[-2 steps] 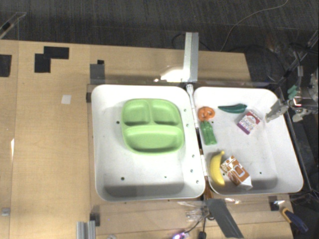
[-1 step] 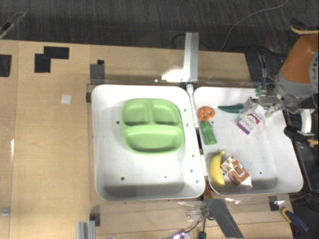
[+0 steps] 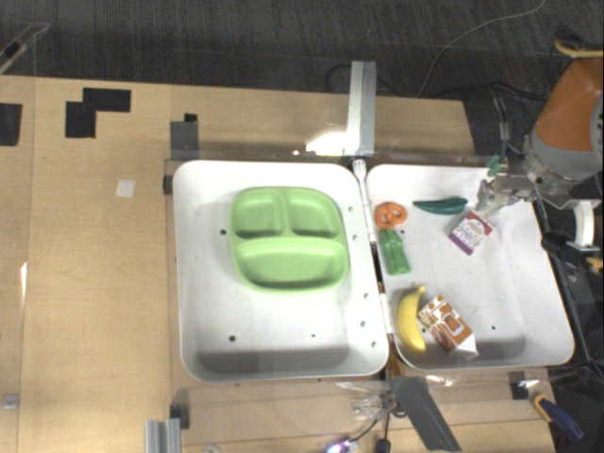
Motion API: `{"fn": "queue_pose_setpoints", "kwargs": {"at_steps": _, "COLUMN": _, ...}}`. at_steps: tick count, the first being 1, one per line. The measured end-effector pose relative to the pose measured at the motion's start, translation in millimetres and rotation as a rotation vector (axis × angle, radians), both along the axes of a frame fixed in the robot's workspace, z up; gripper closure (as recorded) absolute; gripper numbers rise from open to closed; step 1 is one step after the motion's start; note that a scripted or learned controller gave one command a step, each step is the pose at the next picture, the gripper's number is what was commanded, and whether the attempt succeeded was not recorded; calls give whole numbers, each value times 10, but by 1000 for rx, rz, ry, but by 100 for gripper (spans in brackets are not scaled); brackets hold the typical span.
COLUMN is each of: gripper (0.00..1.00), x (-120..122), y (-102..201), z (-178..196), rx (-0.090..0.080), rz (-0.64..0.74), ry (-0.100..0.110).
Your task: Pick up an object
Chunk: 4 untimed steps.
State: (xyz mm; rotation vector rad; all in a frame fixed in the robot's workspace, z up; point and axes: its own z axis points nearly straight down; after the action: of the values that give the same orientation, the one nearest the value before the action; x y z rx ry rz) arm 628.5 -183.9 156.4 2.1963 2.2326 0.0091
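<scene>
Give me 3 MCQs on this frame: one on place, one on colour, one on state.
1. Where does the divided plate lie?
A. left bin
B. right bin
C. on the bench outside the bins

2. What colour is the plate?
A. white
B. green
C. orange

3. How does the banana stand to the brown-and-white carton?
A. in the other bin
B. stacked on top of it
C. beside it, at the near end of the right bin

Answers: 1 A, the plate sits in the middle of the left bin. 2 B, it is light green against the white bin. 3 C, the two lie side by side.
</scene>
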Motion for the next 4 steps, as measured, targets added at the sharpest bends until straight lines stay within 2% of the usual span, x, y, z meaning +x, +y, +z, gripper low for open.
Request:
{"fn": "queue_pose_setpoints", "kwargs": {"at_steps": 1, "gripper": 100, "x": -290, "y": 287, "z": 198, "rx": 3, "rz": -55, "ry": 6}}
{"fn": "queue_pose_setpoints", "kwargs": {"at_steps": 2, "gripper": 0, "x": -291, "y": 285, "z": 197, "rx": 3, "rz": -55, "ry": 6}}
{"fn": "queue_pose_setpoints", "kwargs": {"at_steps": 3, "gripper": 0, "x": -780, "y": 22, "z": -654, "rx": 1, "rz": -67, "ry": -3}}
{"fn": "queue_pose_setpoints", "kwargs": {"at_steps": 4, "gripper": 0, "x": -174, "y": 26, "z": -146, "rx": 1, "rz": -17, "ry": 4}}
